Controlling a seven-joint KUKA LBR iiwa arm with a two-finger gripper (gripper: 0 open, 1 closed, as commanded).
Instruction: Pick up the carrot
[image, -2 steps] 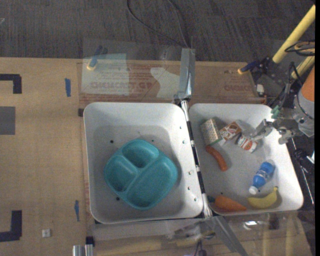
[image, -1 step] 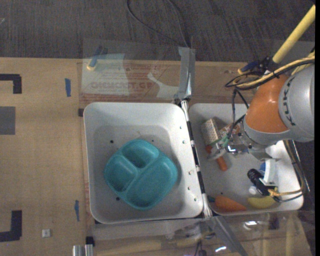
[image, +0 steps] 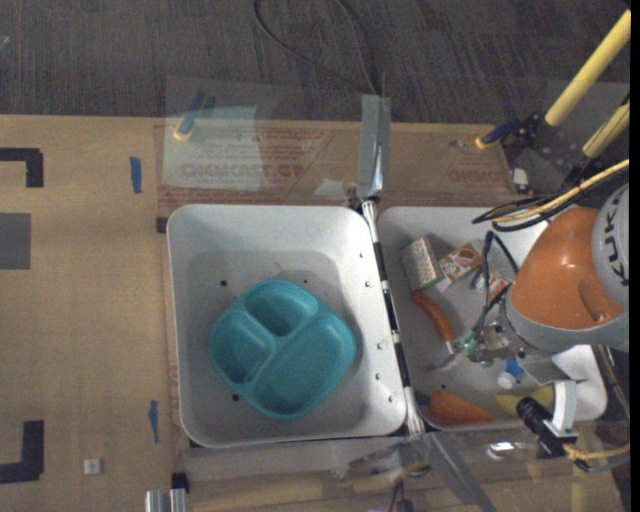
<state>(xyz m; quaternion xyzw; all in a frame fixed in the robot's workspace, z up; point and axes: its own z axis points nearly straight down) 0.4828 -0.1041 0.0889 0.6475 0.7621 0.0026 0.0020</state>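
Bins number two: the left bin (image: 190, 300) holds one teal divided plate (image: 282, 347), and the right bin (image: 400, 225) holds the clutter. Taking the right bin as landmark, one carrot (image: 460, 407) lies along its near edge, at the corner closest to the left bin. One long orange-red item (image: 435, 315) lies toward its middle, and two small cartons (image: 425, 263) sit at its far side; their printing is too blurred to read. The gripper (image: 468, 347) hangs over the bin's centre, beyond the carrot and apart from it; whether it is parted or closed cannot be told. Letters on the arm (image: 570, 280) near the right side are cut off.
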